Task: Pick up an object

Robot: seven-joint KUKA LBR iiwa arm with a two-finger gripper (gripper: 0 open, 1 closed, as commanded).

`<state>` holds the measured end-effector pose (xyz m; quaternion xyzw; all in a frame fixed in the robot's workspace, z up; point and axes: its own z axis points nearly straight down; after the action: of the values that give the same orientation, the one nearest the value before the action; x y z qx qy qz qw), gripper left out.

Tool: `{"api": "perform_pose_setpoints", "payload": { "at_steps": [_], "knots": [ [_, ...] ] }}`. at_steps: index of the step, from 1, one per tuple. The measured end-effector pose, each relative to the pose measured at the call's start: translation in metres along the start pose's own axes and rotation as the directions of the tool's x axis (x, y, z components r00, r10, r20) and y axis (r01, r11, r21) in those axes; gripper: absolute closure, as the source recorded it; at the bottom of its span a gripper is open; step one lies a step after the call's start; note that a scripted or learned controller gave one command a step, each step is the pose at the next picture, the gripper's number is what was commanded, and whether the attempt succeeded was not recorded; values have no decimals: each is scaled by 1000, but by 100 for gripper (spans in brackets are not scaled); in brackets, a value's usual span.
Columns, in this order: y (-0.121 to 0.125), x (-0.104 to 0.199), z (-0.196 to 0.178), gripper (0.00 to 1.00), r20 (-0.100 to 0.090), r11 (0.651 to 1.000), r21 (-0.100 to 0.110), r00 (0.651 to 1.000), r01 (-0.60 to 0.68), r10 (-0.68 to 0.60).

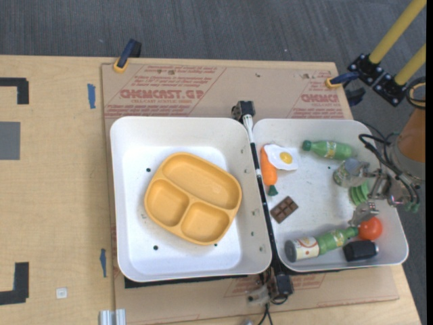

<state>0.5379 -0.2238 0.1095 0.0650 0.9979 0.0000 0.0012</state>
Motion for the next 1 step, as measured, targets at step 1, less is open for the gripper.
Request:
{"api": "perform_pose_setpoints", "payload": {
  "at_steps": [1],
  "knots": [
    [11, -17, 24, 0, 2, 891, 0, 891, -454, 454]
  ]
}}
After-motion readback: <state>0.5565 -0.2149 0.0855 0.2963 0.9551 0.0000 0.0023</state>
